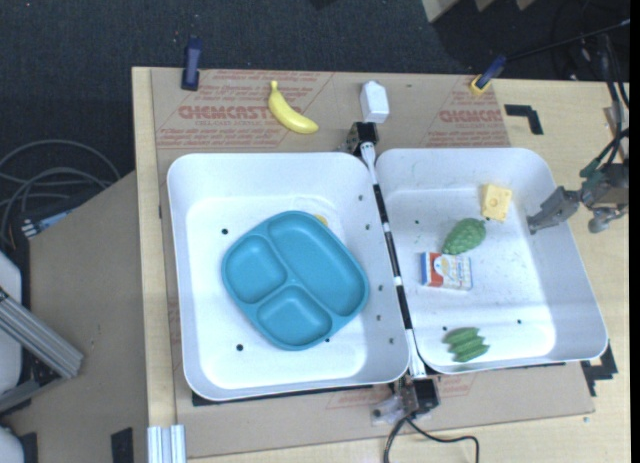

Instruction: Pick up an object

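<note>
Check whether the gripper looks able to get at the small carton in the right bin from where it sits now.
Probably yes. The gripper sits at the right bin's right edge, and the carton lies flat and apart from its neighbours, nothing over it.

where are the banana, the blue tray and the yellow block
banana [291, 112]: camera view, middle of its curved body, on the bench behind the left bin
blue tray [293, 278]: camera view, central divider between compartments
yellow block [496, 202]: camera view, its top face, right bin

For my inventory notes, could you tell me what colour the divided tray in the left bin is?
The divided tray is blue, seen clearly in the camera view.
</note>
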`<state>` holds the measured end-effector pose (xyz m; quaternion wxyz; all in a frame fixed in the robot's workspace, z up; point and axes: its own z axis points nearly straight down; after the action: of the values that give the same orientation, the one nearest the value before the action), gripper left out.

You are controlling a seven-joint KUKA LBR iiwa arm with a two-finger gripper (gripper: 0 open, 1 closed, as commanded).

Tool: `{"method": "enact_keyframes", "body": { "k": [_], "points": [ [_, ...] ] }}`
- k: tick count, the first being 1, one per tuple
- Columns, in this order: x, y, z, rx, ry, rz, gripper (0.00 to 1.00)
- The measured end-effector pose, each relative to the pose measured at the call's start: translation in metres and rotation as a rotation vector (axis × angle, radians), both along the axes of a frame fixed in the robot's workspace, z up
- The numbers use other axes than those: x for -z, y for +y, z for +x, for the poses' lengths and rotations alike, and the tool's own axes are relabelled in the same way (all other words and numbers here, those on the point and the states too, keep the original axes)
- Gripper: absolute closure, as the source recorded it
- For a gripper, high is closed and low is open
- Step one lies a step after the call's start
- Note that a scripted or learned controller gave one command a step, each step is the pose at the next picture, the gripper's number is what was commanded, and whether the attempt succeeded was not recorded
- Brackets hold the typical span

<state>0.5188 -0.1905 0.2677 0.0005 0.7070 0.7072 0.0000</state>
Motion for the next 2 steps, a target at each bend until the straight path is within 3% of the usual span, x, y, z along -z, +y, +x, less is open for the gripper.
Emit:
{"method": "enact_keyframes", "body": {
  "k": [1,2],
  "points": [
    [0.112,0.047,0.036,-0.001,0.003,0.002,0.0],
    [0.184,0.083,0.059,-0.001,0.003,0.002,0.0]
  ]
}}
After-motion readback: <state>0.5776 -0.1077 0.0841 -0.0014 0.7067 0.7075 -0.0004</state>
